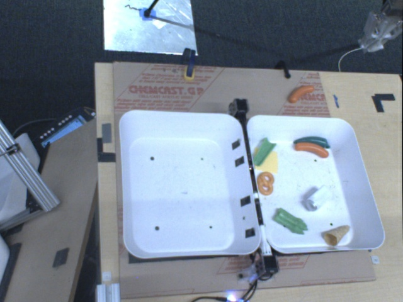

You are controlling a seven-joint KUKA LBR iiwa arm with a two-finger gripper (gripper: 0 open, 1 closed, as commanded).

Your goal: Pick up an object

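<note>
Nothing is gripped yet – gripper [380, 31] is parked far from the right bin [362, 162], finger state unreadable – a descent onto the sausage [311, 148] is needed

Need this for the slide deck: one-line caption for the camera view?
Gripper raised at upper right, off the bench; right bin holds toy food, one sausage lies outside it.

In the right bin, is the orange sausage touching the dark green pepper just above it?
Touching. The camera view shows the orange sausage lying directly against the lower edge of the dark green pepper, with no white bin floor between them.
</note>
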